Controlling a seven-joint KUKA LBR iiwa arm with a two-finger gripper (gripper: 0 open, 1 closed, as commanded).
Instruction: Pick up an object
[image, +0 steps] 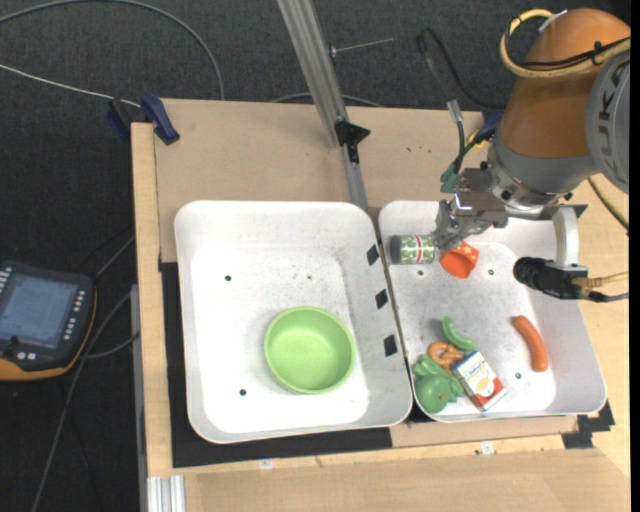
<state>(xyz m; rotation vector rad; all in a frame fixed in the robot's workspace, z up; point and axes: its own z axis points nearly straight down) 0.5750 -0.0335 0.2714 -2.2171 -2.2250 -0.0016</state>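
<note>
Near edge, right bin: a cluster at the front left corner. A small carton with orange and white print lies flat, touching a green toy whose shape is hard to make out; a small orange-brown ring piece sits on it, with a green curved piece just behind. What these pieces are cannot be told. An orange sausage-shaped object lies apart, toward the bin's right side.

Left bin: one lime-green bowl, upright, toward the front right.

Farther back, right bin: a small jar with a green label lies on its side by the dividing wall. Just beside it an orange cup, tilted, partly covered from above by the end effector. The cup's upper part is hidden; whether it touches the bin floor is unclear.

End effector: fingers lost among dark hardware and cables; opening cannot be judged, nor whether anything is gripped.

A black cylinder juts out at the bin's right.

Far: orange-banded arm, cut off by the frame's top and right. Tabletop bare cardboard-brown; a metal post rises out of frame.
</note>
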